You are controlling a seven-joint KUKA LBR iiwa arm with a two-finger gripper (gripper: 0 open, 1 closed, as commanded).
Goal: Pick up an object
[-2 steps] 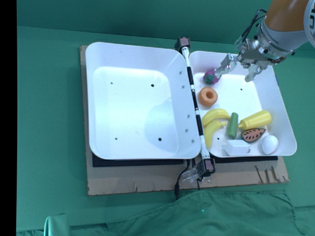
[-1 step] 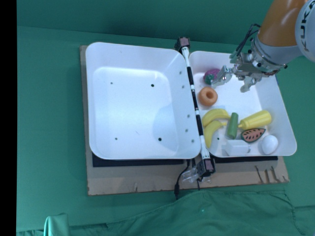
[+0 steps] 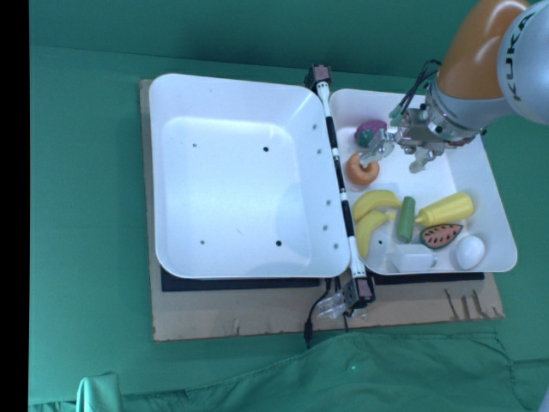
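My gripper (image 3: 396, 159) hangs over the upper part of the right bin (image 3: 493, 230), with its two fingers spread apart and nothing between them. The left finger (image 3: 374, 151) sits just above an orange round toy (image 3: 360, 171). A purple and green toy (image 3: 370, 131) lies close behind it. Lower in the same bin lie two yellow bananas (image 3: 374, 215), a green cucumber (image 3: 404, 219), a yellow corn-like toy (image 3: 446, 209), a watermelon slice (image 3: 440, 234), a white egg (image 3: 469, 251) and a white block (image 3: 413, 257).
The left bin (image 3: 240, 178) is a wide white tray with a few dark specks. A black and white divider rail (image 3: 337, 174) runs between the bins. Green cloth surrounds the cardboard base (image 3: 257, 316). The arm's orange band (image 3: 480, 33) is at the upper right.
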